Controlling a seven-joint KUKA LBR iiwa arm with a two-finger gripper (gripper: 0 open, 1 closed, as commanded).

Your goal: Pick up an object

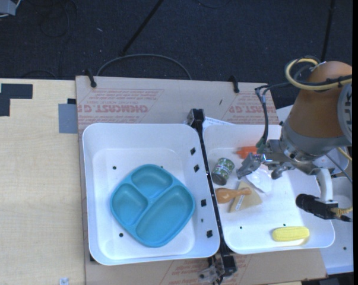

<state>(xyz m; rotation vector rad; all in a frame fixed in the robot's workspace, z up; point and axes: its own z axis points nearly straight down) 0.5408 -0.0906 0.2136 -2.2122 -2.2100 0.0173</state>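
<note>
Two bins, black divider (205, 186) between. Right bin (321, 233): open floor at 5 o'clock. My gripper (262, 170) hangs over its centre, fingers spread, grasping nothing. Beneath: tin can (222, 170) at 9 o'clock, orange spoon (229, 194), yellow piece (290, 234). Left bin (101, 159): blue divided plate (152, 204).

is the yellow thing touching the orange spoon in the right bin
Apart. The camera view shows the yellow thing near the right bin's front edge, with bare white floor between it and the orange spoon.

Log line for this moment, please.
gripper over right bin, nothing held | can beside it | blue tray left bin
</note>
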